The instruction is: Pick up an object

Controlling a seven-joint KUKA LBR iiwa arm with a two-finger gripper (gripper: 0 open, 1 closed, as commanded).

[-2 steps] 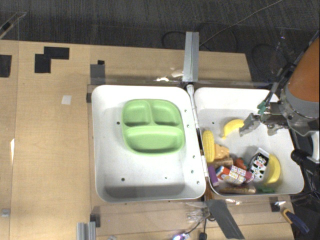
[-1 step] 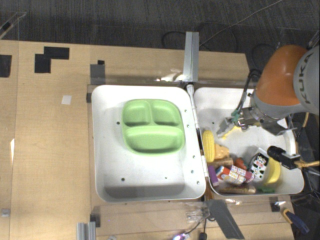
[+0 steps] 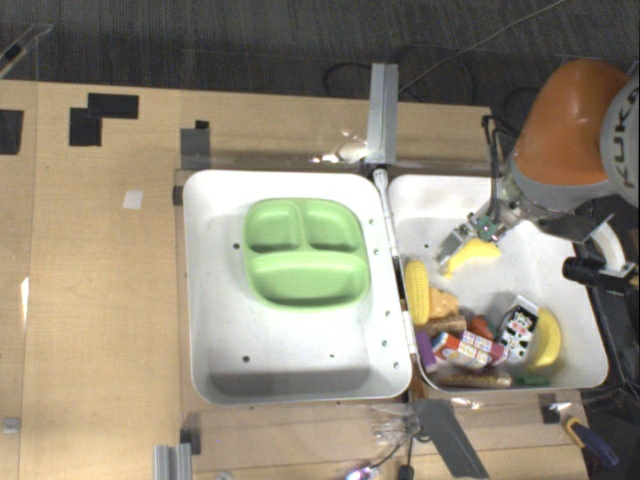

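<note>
Gripper (image 3: 462, 242) fingers hang spread over the right bin (image 3: 560, 268), their tips just left of a small yellow banana (image 3: 473, 255) and pinching nothing. That banana lies on the bin floor with its long axis running left to right, slightly tilted, its left end pointing down toward the corn cob (image 3: 417, 291). Beside it, the left bin (image 3: 215, 298) holds a green divided plate (image 3: 304, 251).
</note>
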